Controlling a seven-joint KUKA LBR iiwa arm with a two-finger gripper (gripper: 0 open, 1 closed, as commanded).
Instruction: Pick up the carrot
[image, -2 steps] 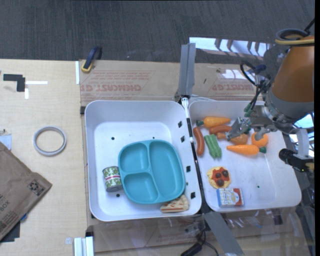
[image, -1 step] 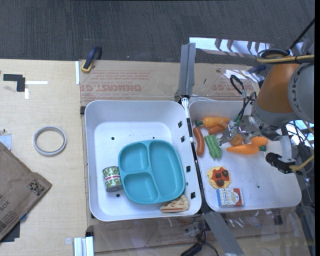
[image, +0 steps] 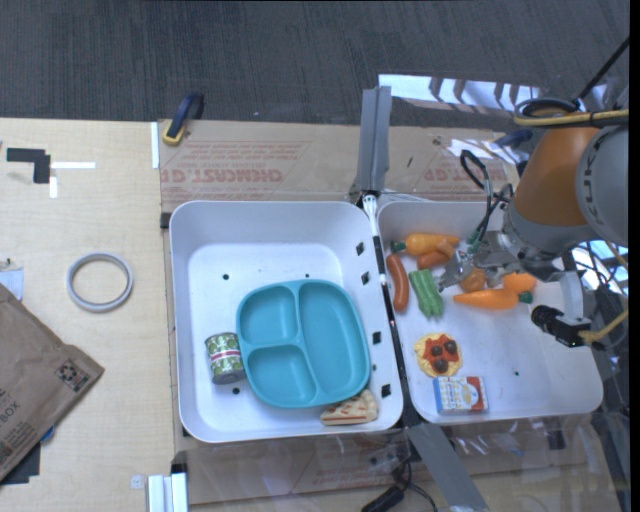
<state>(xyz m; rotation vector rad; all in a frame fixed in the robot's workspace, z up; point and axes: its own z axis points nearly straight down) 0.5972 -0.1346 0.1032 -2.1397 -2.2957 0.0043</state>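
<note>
Hovering over one carrot (image: 487, 298) in the right bin (image: 520, 385), the tool (image: 470, 268); grip state unclear

arm (image: 575, 180) cut off at right edge, gripper (image: 478, 268) fingers unclear (hidden among toy food)

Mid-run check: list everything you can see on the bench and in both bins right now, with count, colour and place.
left bin: 1, white, centre of bench
right bin: 1, white, beside it
divided plate: 1, teal, left bin
can: 1, green label, left of plate
sandwich piece: 1, tan, left bin's near edge
carrot: 1, orange, right bin, by the gripper
orange pepper: 1, right bin, far side
sausage: 1, red-brown, right bin's left wall
green vegetable: 1, beside sausage
pizza slice: 1, yellow and red, right bin
carton: 1, white and red, right bin's near edge
tape roll: 1, white, left on bench
gripper: 1, dark, above carrot
</note>
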